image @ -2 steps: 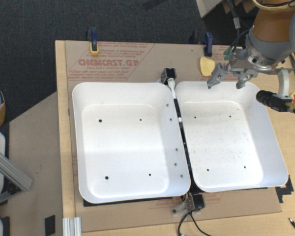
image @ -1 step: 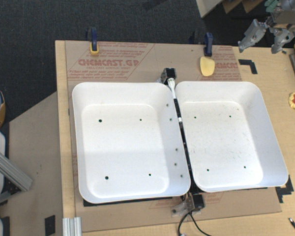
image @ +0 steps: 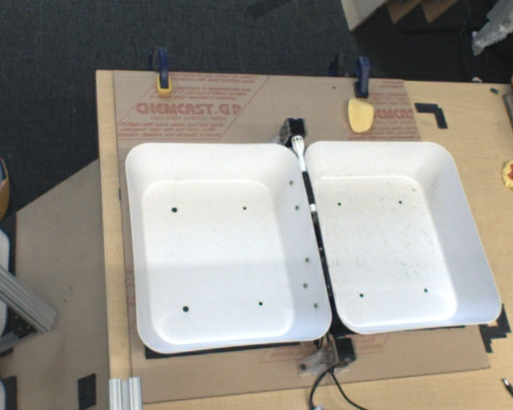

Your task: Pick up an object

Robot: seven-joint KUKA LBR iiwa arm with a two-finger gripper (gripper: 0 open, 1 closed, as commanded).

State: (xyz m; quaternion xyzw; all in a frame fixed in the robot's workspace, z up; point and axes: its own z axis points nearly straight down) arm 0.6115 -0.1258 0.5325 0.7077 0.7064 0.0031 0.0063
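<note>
Two shallow white bins lie side by side on a brown board. The left bin [image: 214,246] shows a bare white floor with small dark holes. The right bin [image: 393,237] shows the same bare floor, speckled with fine dark marks. A small yellow object [image: 360,114] lies on the board behind the right bin, outside both bins.
Blue clamps [image: 162,65] [image: 362,73] hold the board's far edge. A black strip [image: 312,220] runs between the bins, with a cable [image: 329,374] at its near end. A red and yellow item [image: 511,174] sits at the board's right edge. Metal framing [image: 17,293] stands at left.
</note>
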